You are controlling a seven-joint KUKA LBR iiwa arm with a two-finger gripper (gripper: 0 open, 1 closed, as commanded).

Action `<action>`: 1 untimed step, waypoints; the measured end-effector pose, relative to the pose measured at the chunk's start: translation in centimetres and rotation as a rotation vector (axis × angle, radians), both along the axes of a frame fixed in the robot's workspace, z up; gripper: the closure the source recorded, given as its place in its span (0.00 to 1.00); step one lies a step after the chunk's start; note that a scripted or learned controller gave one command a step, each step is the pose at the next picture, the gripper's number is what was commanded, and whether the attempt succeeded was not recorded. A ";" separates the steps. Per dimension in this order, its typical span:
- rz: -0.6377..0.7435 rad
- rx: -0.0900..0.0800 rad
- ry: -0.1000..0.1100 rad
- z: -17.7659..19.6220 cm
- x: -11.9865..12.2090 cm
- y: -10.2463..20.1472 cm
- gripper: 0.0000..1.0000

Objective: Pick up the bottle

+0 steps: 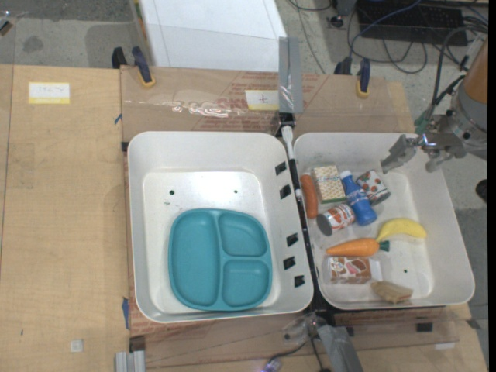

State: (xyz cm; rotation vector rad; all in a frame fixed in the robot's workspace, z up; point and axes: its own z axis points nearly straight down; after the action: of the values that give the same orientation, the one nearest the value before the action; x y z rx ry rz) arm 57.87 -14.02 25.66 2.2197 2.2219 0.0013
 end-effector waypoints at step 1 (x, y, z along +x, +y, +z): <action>0.158 -0.001 -0.002 -16.2 -1.9 -0.3 0.00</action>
State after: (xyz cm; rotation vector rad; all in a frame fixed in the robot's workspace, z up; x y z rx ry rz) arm 56.02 -14.33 9.41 2.0360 2.3892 0.0027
